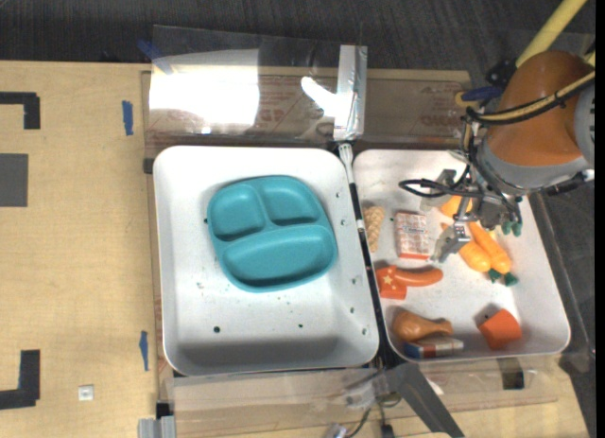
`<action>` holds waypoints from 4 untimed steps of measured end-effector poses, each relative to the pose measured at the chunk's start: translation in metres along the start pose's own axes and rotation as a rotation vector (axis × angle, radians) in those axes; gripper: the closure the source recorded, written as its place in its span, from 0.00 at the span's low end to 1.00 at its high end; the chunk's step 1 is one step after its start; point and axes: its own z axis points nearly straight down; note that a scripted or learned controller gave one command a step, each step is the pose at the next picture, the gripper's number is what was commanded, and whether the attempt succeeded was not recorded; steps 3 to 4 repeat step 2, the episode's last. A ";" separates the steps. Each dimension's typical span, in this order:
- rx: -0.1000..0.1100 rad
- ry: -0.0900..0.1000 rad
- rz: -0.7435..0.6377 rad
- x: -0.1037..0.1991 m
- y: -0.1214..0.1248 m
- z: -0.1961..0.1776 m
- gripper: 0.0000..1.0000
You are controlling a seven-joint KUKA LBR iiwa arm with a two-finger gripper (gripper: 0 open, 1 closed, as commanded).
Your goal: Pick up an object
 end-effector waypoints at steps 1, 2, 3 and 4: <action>0.004 -0.023 0.068 0.027 0.017 0.032 0.00; 0.001 -0.039 0.216 0.064 0.019 0.032 0.00; 0.001 -0.039 0.216 0.064 0.019 0.032 0.00; 0.001 -0.039 0.216 0.064 0.019 0.032 0.00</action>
